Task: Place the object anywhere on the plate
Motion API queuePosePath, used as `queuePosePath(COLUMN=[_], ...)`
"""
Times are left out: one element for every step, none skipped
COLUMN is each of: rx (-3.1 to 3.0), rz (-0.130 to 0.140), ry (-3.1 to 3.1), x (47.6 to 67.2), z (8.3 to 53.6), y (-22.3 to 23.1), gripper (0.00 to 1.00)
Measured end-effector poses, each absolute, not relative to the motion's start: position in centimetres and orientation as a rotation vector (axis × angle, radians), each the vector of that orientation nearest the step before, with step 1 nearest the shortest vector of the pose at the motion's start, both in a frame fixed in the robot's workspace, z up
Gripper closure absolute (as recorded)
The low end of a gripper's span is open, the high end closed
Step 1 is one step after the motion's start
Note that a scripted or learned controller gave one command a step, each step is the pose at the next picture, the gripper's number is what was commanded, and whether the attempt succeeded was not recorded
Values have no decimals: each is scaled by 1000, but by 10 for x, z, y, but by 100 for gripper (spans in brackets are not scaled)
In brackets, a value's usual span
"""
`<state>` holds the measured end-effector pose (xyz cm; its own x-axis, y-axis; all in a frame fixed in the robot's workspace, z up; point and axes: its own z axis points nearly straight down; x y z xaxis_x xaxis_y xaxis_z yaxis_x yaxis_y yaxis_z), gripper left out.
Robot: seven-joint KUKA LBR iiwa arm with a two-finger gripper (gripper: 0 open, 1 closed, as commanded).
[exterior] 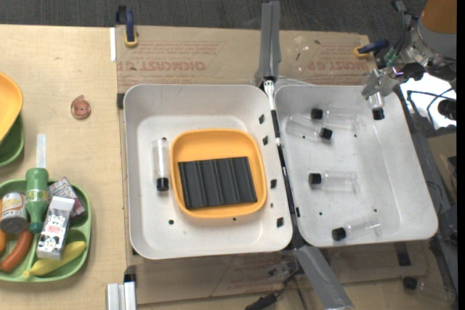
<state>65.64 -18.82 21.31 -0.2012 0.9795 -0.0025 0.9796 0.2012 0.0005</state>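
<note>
In the left bin (pixel 138 156) I see one clear vial (pixel 160 164) lying beside the orange plate (pixel 218 172), not yet on it; more vials (pixel 325 180) lie scattered in the right bin (pixel 407 178) (likely spares). My gripper (pixel 378 87) hovers over that bin's far right corner, whether open or closed I cannot tell

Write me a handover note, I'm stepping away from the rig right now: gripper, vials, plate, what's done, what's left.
Gripper: over the right bin's far right corner; nothing seen between its fingers.
Vials: four clear, black-capped ones lie in the right bin; a fifth lies in the left bin, beside the plate.
Yellow plate: carries a ribbed black insert, no vial.
Done: nothing placed.
Left: pick one vial, set it on the plate.
</note>
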Motion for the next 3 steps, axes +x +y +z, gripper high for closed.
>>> queuePosePath(rx=[1705,1373,1125], rz=[-1,-1,-1], ry=[2634,2821,2930], x=[659,660,650], z=[263,349,433], y=[-223,-222,-222], gripper=[100,100,100])
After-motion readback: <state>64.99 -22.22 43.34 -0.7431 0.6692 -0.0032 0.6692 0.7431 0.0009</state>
